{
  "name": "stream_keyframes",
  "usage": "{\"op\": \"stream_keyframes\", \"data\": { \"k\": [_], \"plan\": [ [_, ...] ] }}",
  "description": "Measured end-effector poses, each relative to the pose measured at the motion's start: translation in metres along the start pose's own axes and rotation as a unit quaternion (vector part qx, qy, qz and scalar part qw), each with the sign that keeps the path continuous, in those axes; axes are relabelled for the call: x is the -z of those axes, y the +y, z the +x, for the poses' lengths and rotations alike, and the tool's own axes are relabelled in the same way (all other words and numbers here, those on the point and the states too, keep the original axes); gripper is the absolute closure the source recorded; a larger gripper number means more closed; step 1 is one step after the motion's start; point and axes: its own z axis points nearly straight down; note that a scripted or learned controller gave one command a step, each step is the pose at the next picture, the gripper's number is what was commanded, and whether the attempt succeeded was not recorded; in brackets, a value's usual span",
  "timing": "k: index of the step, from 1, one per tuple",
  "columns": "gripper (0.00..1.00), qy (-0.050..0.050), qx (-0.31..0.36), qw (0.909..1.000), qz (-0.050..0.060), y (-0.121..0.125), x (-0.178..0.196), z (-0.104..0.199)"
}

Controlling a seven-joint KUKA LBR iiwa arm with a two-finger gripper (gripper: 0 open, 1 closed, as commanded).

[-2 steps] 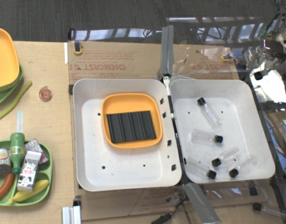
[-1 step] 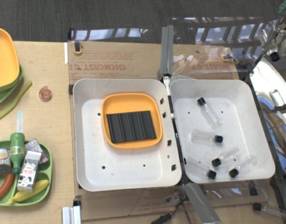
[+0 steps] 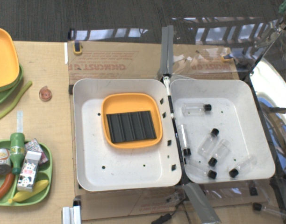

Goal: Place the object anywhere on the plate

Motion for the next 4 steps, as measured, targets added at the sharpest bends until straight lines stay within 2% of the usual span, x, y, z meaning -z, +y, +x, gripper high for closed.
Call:
{"op": "stream_keyframes", "data": {
  "k": [1, 2, 3, 4],
  "plan": [
    [0.0, 0.0, 0.18, 0.9836, 0.0, 0.002, -0.035, -0.008],
    [0.0, 0.0, 0.368, 0.93, -0.001, 0.003, -0.097, -0.014],
    [0.0, 0.0, 0.552, 0.8336, -0.002, 0.004, -0.147, -0.014],
    [0.0, 0.0, 0.639, 0.7695, -0.002, -0.003, -0.17, -0.015]
  ]
}}
